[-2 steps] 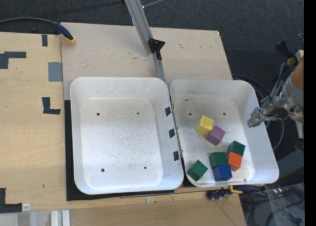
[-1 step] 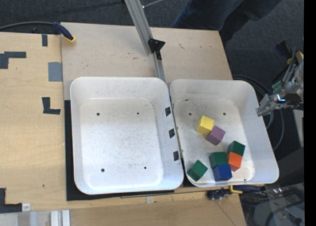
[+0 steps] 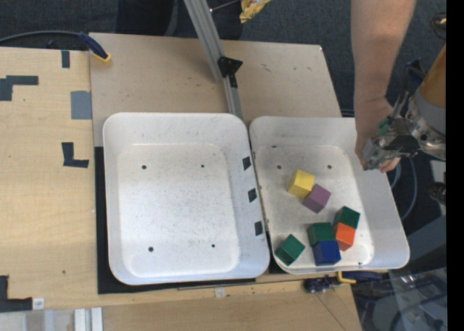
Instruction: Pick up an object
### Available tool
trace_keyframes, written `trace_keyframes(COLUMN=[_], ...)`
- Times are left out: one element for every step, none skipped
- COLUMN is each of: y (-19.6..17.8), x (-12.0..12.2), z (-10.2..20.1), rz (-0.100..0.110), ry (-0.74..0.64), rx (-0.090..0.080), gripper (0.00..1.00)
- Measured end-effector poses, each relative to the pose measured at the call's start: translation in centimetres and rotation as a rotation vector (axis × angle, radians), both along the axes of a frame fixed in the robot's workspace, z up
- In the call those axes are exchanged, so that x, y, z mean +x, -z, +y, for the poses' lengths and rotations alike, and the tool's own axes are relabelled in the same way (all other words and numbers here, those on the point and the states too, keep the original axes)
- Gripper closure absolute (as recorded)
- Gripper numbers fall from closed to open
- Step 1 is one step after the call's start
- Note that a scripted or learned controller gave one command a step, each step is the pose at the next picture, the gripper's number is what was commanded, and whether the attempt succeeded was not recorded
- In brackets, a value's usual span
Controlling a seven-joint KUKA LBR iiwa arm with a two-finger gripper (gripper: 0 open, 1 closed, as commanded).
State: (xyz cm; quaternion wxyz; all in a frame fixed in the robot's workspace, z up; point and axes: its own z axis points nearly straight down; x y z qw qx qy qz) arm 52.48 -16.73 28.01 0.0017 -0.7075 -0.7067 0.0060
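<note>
Several small blocks lie in the right bin: a yellow block touching a purple block, and nearer the front a green block, an orange block, a dark green block, a blue block and another green block. My gripper hovers over the right rim of that bin, right of and above the yellow block. A person's hand is right against the gripper and partly covers it.
The left bin sits beside the right one. A person's forearm comes down from the top right. A slanted metal pole ends near the bins' back edge. A blue clamp lies at the bench's back left.
</note>
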Motion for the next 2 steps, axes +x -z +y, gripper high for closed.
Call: trace_keyframes(y=[1.7,1.4], x=[1.1,1.8], z=[5.8,11.3], rz=[-0.009,-0.010], ry=[-0.007,-0.009], rx=[0.007,0.008], gripper=[1.00,1.00])
